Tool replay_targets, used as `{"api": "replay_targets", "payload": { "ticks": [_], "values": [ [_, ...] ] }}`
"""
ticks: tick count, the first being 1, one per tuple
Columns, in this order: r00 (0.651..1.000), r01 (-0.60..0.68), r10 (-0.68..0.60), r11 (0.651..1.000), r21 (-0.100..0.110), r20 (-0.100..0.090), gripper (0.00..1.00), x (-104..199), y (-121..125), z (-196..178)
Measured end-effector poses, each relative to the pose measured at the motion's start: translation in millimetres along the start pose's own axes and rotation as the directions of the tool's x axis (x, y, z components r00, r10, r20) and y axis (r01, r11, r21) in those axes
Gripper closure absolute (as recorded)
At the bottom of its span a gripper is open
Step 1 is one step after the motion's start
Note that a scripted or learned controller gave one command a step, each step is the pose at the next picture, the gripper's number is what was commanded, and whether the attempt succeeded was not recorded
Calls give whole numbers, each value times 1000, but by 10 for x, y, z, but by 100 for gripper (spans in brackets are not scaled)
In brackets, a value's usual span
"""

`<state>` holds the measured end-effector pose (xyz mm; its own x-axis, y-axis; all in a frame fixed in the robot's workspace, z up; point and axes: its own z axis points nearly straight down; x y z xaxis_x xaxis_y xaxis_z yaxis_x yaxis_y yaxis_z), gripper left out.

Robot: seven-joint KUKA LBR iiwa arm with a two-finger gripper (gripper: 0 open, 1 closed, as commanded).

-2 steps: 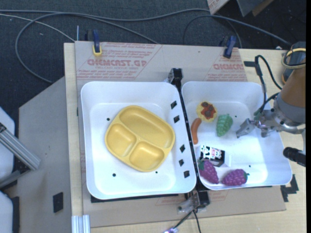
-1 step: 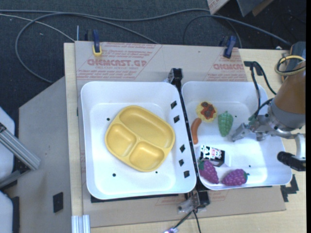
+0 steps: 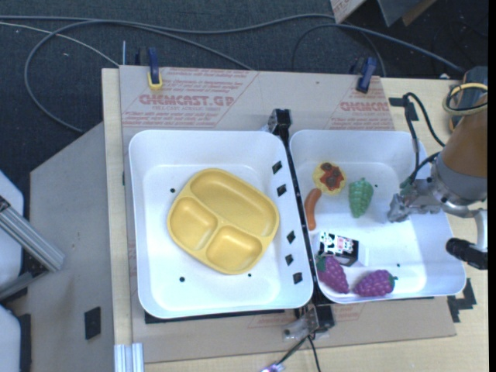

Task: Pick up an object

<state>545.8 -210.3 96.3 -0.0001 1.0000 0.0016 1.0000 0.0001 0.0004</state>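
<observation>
Gripper (image 3: 403, 206) sat low at the right bin's (image 3: 434, 273) 3 o'clock side; grip state couldn't be told, nothing seen held. Pick looked not yet done. Nearest item, green toy (image 3: 359, 196), lay near at its 9 o'clock. Purple grapes (image 3: 374, 284) lay at 7 o'clock, black-and-white carton (image 3: 339, 246) at 8 o'clock.

Toy foods lie scattered in the right bin (image 3: 434, 285): a small pizza slice (image 3: 330, 177) beside a green vegetable (image 3: 359, 196), an orange sausage (image 3: 311, 207) along the left wall, a black-and-white carton (image 3: 339, 247) lying flat, and two purple grape bunches (image 3: 334, 274) (image 3: 374, 284) near the front edge.
</observation>
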Motion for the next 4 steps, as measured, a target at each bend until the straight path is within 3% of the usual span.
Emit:
{"api": "replay_targets", "payload": {
  "ticks": [3,4],
  "values": [
    [1000,2,-2,1000,-6,4,100,44,16,-1407],
    [1000,6,-6,1000,1,-1,100,546,-27,-1493]
  ]
}}
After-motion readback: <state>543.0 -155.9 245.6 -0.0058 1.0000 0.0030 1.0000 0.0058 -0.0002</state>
